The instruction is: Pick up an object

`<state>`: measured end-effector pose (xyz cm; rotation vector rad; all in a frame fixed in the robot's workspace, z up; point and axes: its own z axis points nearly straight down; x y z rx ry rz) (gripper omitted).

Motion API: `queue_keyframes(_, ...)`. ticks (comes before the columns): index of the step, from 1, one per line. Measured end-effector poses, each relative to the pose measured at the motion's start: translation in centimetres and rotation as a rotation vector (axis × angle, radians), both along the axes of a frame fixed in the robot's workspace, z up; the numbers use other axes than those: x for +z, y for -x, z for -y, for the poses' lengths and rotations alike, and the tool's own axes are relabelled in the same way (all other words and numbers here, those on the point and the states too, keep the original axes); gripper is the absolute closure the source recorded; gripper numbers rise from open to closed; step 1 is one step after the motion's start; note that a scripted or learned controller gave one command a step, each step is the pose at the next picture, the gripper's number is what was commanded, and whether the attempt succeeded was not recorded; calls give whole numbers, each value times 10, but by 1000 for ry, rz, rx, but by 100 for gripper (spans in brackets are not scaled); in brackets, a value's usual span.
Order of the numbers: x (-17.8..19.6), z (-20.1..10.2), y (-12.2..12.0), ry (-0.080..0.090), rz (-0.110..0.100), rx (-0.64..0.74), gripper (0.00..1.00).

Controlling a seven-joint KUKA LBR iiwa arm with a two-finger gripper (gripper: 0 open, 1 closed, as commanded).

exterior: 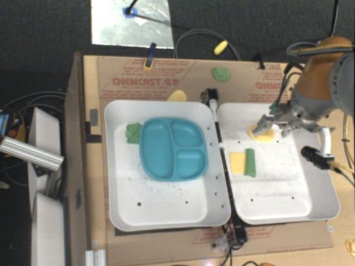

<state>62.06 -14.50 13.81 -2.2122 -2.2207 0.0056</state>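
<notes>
In the right bin [288, 204] a pale yellow round object [263, 134] lies near the back. My gripper [265, 126] is down right on top of it, reaching in from the right. A yellow and green sponge block [243, 162] lies in front of it, near the bin's left wall. The left bin [127, 204] holds a teal divided plate [172, 149] with a small green leafy piece [133, 132] at its left edge.
Behind the bins, on the cardboard, sit a green round item [221, 73], a yellow piece [177, 96] and a blue-yellow clamp [150, 57]. A black fitting [315, 157] on the arm hangs over the right bin's right rim.
</notes>
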Motion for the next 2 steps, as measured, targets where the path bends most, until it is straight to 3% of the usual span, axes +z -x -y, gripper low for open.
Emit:
queue_keyframes(1,-57,-54,38,-1,2,3,0)
queue_keyframes(2,-43,-50,34,3,11,0,100)
